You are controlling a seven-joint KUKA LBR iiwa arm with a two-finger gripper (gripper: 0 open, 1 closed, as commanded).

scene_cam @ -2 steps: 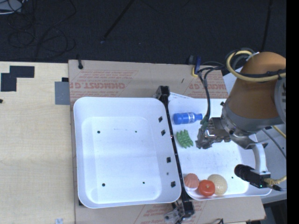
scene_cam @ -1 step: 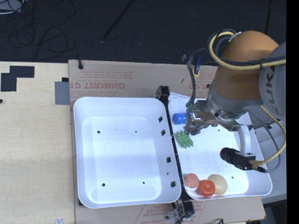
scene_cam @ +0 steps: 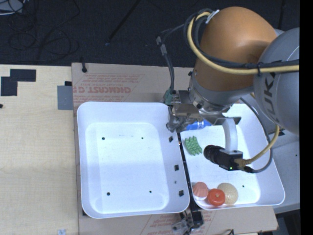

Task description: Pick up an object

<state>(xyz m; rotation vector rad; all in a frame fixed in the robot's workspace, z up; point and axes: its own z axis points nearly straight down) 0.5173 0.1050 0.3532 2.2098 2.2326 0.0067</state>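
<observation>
Two white bins sit side by side in front of you, and all the loose objects are in the right bin [scene_cam: 264, 190]. A green knobbly object [scene_cam: 192, 145] lies near that bin's left wall, towards its far half. Just beyond it, a blue item [scene_cam: 198, 126] peeks out from under the arm's wrist; you can see only a sliver of it, so its shape is unclear. At the near edge of the same bin three small things are clustered and touching: a pinkish round piece [scene_cam: 200, 189] on the left, a red tomato-like one [scene_cam: 215, 197] in the middle, and a pale beige round one [scene_cam: 228, 192] on the right.

The gripper [scene_cam: 177, 121] hangs over the far end of the divide between the bins, just beside the blue item and the green object. Its fingers are hidden by the wrist hardware, so you cannot tell whether they are apart or closed, nor whether anything is between them.

The left bin [scene_cam: 93, 131] shows bare white floor with a few small dark dots. The arm's orange band [scene_cam: 234, 43] and grey body cover the right bin's far right corner. A black cylinder [scene_cam: 222, 156] on a white bracket juts out over the middle of that bin. Both bins rest on a cardboard sheet [scene_cam: 117, 84] with printed lettering.
</observation>
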